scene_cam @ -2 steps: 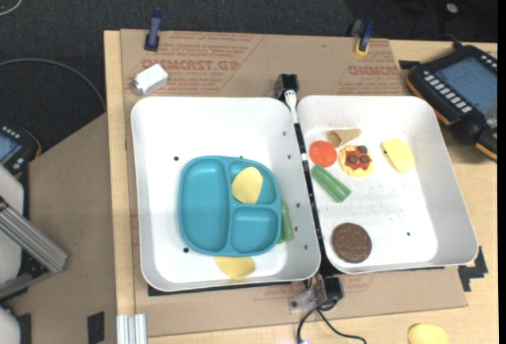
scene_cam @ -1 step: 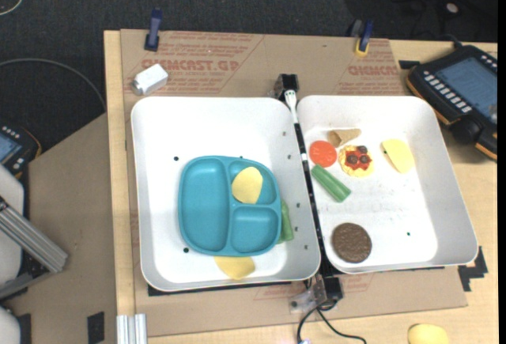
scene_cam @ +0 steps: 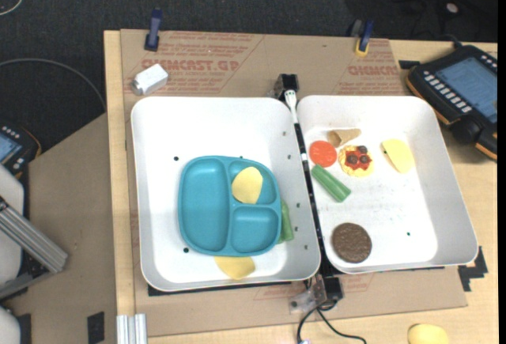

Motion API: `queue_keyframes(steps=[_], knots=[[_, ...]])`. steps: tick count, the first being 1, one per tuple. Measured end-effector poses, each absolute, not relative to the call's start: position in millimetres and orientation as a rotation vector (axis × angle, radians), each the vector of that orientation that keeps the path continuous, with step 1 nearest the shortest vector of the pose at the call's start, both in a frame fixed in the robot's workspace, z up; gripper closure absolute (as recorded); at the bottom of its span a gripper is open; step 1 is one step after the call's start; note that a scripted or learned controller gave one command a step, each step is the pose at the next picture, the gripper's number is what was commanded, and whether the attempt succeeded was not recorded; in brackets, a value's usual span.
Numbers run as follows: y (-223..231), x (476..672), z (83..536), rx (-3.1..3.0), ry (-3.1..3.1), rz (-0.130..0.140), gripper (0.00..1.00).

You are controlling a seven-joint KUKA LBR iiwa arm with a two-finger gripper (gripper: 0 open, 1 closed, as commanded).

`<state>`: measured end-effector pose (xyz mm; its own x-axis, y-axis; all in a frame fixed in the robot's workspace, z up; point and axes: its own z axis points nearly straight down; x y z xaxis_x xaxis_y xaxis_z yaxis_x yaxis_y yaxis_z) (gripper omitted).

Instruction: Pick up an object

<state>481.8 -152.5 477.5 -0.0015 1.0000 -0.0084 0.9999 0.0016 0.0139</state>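
- Nearest the camera, a yellow piece (scene_cam: 236, 266) is seen on the floor of the left bin (scene_cam: 150, 200), just below the teal divided tray (scene_cam: 207, 208).
- In the tray's upper right compartment a second yellow piece (scene_cam: 247, 185) is seen; a green item (scene_cam: 285, 222) is wedged between the tray and the bin's right wall.
- In the right bin (scene_cam: 439, 200) six candidates for picking are laid out: a brown disc (scene_cam: 351, 242) toward the front, a green stick (scene_cam: 330, 183), a red round piece (scene_cam: 322, 153), a small decorated yellow round (scene_cam: 356, 160), a tan wedge (scene_cam: 344, 135) and a pale yellow slab (scene_cam: 398, 155).
- All are resting on a bin floor or in the tray; nothing is lifted.
- The state of the gripper cannot be told from this view.
- The task is judged not yet begun: choosing an object, the approach, the grasp and the lift all remain to be done.
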Motion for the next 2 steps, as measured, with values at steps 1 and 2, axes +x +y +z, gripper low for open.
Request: queue_keyframes(steps=[1,2], knots=[[-152.6,482.5,488.0,2.205,2.209,0.008,1.00],[-152.8,483.3,498.8,2.201,2.207,0.009,1.00]])
